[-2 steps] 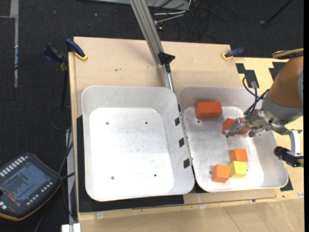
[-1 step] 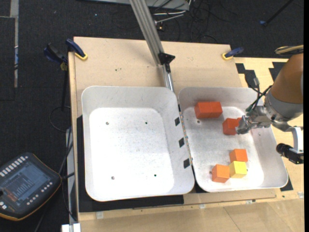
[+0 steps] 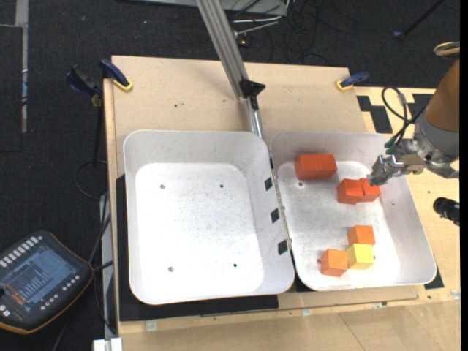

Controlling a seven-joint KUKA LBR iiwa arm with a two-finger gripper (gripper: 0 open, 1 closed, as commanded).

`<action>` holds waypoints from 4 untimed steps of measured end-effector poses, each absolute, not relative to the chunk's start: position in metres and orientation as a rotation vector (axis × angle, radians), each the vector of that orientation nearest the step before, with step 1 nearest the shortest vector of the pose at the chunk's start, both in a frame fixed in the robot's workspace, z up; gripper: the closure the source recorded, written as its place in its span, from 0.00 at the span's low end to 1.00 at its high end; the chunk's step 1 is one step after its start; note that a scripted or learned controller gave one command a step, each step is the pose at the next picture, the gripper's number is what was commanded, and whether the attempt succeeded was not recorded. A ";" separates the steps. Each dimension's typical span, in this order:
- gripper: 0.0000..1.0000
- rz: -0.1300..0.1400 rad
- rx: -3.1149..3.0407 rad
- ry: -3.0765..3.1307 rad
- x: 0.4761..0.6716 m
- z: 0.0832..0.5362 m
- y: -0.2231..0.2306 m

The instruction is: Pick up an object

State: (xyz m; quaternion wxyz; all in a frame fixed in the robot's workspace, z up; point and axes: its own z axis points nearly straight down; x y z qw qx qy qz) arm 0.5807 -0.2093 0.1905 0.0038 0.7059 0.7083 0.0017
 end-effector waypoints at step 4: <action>1.00 0.002 2.213 2.233 0.580 0.201 -0.030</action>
